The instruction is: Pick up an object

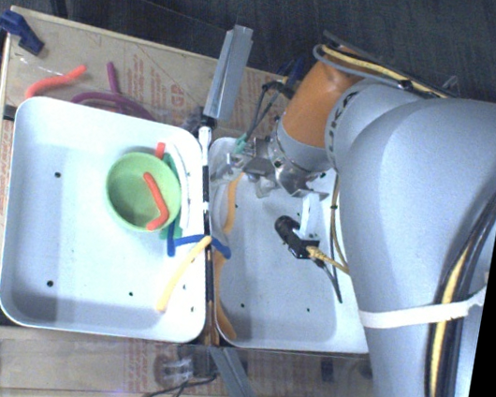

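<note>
My gripper (242, 165) hangs low over the far left corner of the right bin (288, 319), close to the wall between the two bins. An orange strip (229, 213) lies along that bin's left wall just below the gripper. The left bin (33, 231) holds a green bowl (140, 193) with a red curved piece (159, 198) in it. Against the bowl's right side lie a white curved strip (185, 187), a blue piece (189, 244) and a yellow stick (181, 274). I see nothing held by the gripper.
The big grey arm (418, 204) covers the right part of the right bin. On the bench beyond the left bin lie an orange stick (55, 81) and a purple hose (104, 101). A metal bar (230, 71) rises between the bins at the far edge.
</note>
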Controlling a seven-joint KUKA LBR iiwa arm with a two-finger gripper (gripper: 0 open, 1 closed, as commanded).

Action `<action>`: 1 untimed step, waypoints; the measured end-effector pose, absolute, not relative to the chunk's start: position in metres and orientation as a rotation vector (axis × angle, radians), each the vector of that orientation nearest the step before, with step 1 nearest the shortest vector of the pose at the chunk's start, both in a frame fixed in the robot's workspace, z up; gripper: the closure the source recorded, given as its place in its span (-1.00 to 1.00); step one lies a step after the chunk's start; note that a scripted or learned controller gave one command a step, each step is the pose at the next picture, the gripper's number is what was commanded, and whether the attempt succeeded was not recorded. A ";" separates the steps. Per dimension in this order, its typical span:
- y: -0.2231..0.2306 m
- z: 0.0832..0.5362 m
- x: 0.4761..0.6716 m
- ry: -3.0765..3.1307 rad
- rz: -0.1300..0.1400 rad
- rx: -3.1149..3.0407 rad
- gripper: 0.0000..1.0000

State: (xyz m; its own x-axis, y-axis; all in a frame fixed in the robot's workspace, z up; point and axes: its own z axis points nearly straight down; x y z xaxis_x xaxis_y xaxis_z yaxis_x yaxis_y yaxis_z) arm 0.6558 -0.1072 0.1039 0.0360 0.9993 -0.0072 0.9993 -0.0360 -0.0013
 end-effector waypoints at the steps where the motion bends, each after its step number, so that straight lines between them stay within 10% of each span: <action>1: -0.105 0.114 0.656 2.184 -0.007 2.255 1.00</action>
State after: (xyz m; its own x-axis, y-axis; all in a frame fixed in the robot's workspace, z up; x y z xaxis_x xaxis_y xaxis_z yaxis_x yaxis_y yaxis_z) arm 0.6563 -0.1054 0.1138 0.0320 0.9995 -0.0047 0.9995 -0.0320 -0.0012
